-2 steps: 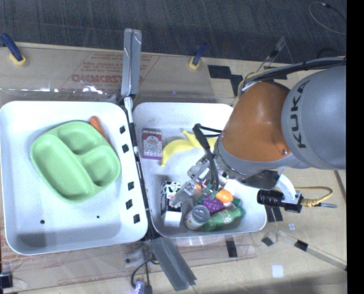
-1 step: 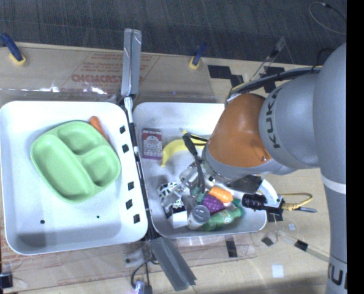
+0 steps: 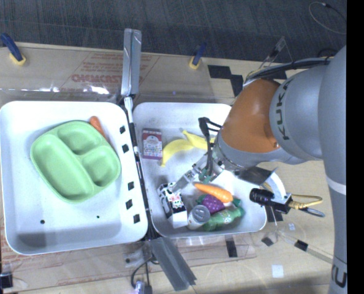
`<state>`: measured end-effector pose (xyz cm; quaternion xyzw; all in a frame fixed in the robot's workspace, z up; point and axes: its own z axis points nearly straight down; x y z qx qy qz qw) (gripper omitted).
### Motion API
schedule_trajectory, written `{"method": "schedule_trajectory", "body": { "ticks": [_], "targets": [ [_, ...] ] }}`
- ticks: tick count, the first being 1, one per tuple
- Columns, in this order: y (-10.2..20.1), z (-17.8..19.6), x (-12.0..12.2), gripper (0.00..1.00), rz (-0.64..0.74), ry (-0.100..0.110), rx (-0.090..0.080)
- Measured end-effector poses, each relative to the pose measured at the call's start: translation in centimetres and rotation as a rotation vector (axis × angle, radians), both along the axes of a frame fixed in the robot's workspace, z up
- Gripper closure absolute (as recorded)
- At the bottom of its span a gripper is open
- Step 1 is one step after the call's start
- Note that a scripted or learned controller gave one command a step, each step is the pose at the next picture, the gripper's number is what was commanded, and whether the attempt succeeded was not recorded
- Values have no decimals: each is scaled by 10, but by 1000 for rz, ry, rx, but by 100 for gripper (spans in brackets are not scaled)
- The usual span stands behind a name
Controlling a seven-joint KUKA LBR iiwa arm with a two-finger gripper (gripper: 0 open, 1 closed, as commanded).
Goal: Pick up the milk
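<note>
Grey arm reaching in from the right over the right bin. Green divided plate in the left bin. Banana near the small pink carton. Milk carton, cow-patterned, at the front left, beside carrot and grapes. Gripper above the carrot; opening: cannot tell.

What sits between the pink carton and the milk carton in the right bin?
In the camera view, mostly bare bin floor separates the pink carton from the milk carton; the banana lies just beside that stretch.
</note>
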<state>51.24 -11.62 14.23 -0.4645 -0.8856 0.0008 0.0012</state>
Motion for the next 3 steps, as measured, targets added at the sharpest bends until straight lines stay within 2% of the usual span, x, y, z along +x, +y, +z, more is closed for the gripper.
{"method": "schedule_trajectory", "body": {
  "ticks": [1,2,3],
  "targets": [
    [-16,-37,11,0,269,-16,10],
    [15,-36,-2,0,294,-38,-16],
    [19,-23,-3,100,303,-27,-4]
  ]
}}
